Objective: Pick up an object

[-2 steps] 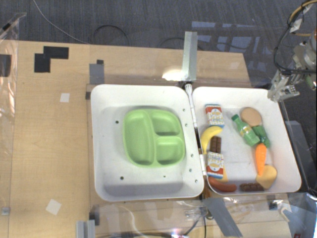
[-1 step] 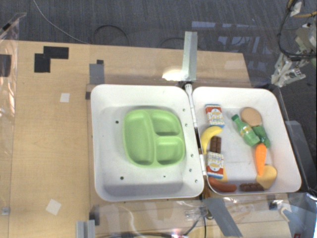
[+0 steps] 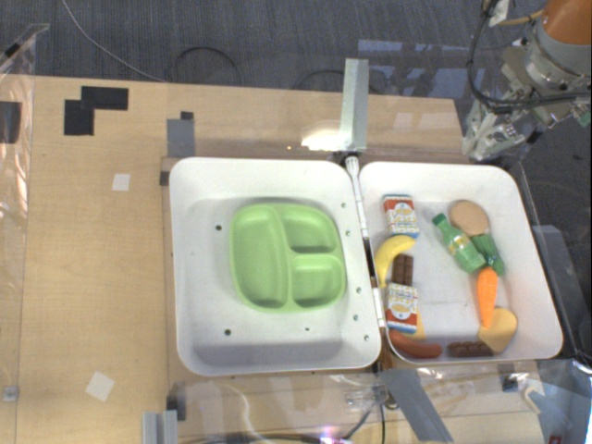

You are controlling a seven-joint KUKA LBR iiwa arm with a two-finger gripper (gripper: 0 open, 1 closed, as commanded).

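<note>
Bins (image 3: 268,176), two of them, white and shallow, sit side by side on the pale wooden surface (image 3: 102,276) before you. The left bin carries one green divided tray (image 3: 287,255) with three compartments. The right bin (image 3: 518,202) carries the toy food: two small red-and-white cartons (image 3: 400,216), one near the top left and its twin (image 3: 401,306) lower down; one banana (image 3: 392,252); one dark chocolate bar (image 3: 401,268) between the cartons; one green bottle (image 3: 459,243); one brown round cookie (image 3: 470,216); one carrot (image 3: 487,294); one pale yellow piece (image 3: 500,326) at the carrot's lower end; one red sausage (image 3: 416,348) and one small dark brown piece (image 3: 470,348) along the bottom wall.

Your claw (image 3: 495,137) hangs at the upper right, above the surface just outside the right bin's top corner, with nothing between its fingers and touching none of the items. You cannot tell from this angle how far it stands open.

The carrot lies with its long axis running nearly top to bottom, green leafy end toward the bottle, orange tip resting against the yellow piece. The bottle lies on a diagonal, cap toward the upper left. The sausage runs left to right.
</note>
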